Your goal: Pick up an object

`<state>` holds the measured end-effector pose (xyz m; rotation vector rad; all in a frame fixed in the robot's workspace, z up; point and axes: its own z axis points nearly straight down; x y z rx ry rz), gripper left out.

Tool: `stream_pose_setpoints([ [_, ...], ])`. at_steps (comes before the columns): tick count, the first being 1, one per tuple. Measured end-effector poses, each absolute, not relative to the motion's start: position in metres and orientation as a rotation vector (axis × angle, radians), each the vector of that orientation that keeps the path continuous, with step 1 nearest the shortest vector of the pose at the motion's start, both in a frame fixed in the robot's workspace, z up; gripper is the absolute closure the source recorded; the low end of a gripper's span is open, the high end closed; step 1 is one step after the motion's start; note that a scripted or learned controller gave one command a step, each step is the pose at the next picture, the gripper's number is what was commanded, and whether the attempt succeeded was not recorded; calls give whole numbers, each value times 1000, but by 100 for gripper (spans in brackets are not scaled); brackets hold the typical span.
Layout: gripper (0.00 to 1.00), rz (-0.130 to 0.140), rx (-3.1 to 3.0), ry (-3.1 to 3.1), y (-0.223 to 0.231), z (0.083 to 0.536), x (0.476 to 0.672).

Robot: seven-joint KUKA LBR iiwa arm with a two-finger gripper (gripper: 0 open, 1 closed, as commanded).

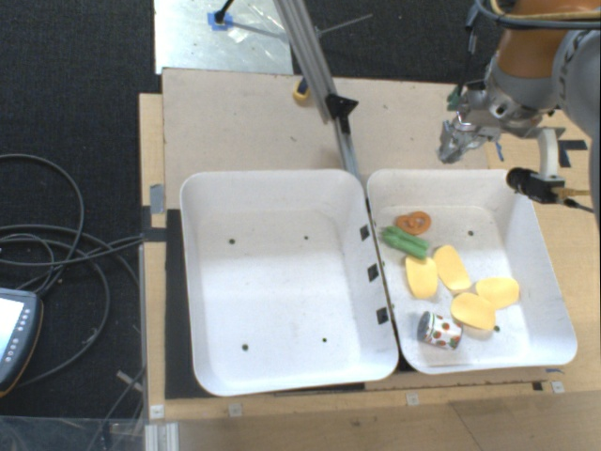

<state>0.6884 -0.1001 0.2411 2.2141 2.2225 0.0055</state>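
Note:
The right bin [540, 252] holds several small things: an orange pretzel-like piece [413, 222], a green bean-shaped piece [406, 243], several yellow pieces [452, 268] and a small can with red dots [439, 330] lying near the front. My gripper [457, 147] hangs above the bench just behind the right bin's far rim, well apart from all of them. Nothing shows between its fingers.
The left bin [202, 252] stands beside the right one, sharing a divider with black clips. A grey metal pole [315, 59] slants across the back of the bench. Cables and a tablet [14, 332] lie on the floor at the left.

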Motion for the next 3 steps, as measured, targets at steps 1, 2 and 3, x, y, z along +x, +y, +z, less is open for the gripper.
stream_pose_setpoints([
  [1, 100, 1, 2213, 2231, -57, 231, 666],
  [2, 100, 3, 2211, 2234, -1, 234, 647],
  [3, 100, 0, 2214, 2232, 35, 237, 617],
])
